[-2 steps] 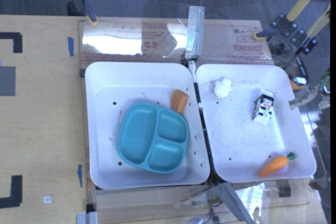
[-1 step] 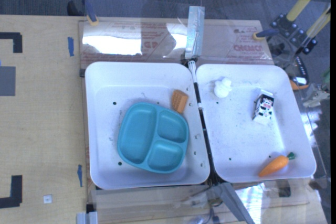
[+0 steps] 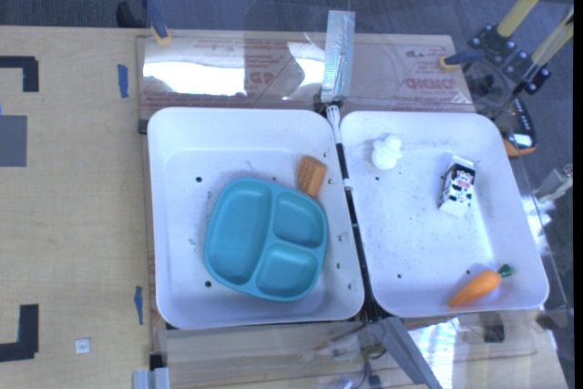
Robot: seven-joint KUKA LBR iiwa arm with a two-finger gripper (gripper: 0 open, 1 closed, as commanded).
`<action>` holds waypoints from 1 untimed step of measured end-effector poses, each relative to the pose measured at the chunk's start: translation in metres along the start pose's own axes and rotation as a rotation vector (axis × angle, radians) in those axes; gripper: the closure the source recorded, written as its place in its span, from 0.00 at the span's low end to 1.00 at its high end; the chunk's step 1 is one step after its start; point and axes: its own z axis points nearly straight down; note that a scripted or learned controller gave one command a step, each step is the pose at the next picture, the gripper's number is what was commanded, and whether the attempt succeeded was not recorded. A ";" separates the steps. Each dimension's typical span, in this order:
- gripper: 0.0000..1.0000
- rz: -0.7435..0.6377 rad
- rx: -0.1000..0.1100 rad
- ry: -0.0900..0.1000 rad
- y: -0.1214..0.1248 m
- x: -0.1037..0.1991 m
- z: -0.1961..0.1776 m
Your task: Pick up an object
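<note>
Left bin [image 3: 178,141]: one teal three-compartment plate [image 3: 264,237] lying flat on the floor, with a small tan wafer-like block [image 3: 311,175] just beside its far right rim, the plate probably too broad for a two-finger hold. Right bin [image 3: 410,232]: a white lumpy piece [image 3: 386,152] near the far left corner, a small black-and-white carton [image 3: 458,187] lying well apart from it, and a toy carrot [image 3: 475,287] against the near right wall; loose and separate, these look the likelier candidates for picking. Pincer: apart or together cannot be told.
</note>
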 end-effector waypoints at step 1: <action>1.00 -0.321 -0.002 -0.002 0.006 0.016 -0.010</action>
